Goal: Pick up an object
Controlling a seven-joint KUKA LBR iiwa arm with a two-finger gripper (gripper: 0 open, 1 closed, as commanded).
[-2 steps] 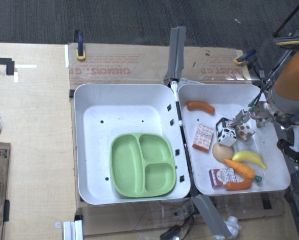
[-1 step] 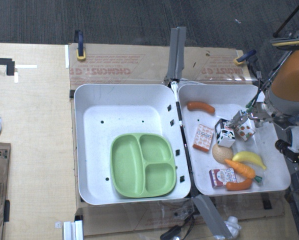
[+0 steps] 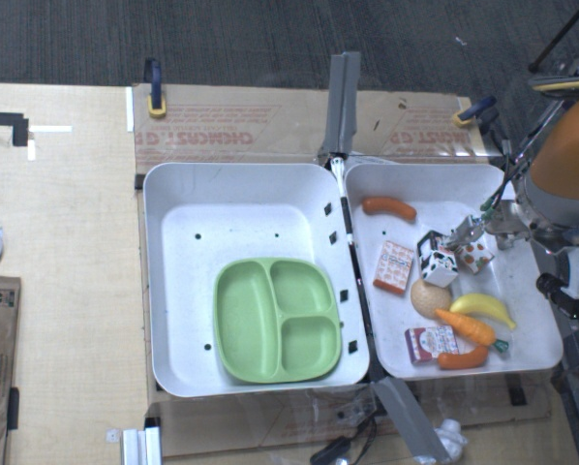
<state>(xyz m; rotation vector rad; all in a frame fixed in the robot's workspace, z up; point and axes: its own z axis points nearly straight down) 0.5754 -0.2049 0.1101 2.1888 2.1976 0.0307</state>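
Observation:
My gripper reaches in from the right and hangs low over the middle of the right bin. Directly beneath it lie a white carton with red spots, a black-and-white patterned carton and a small white block. Around these are a long sausage, a pink snack box, a round bread roll, a banana, a carrot, a red carton and a second sausage. I cannot make out whether anything sits in the gripper.
The left bin holds a green divided plate. A grey divider post rises between the bins at the back. Clamps and cardboard sit behind them. The arm's orange band is at the right edge.

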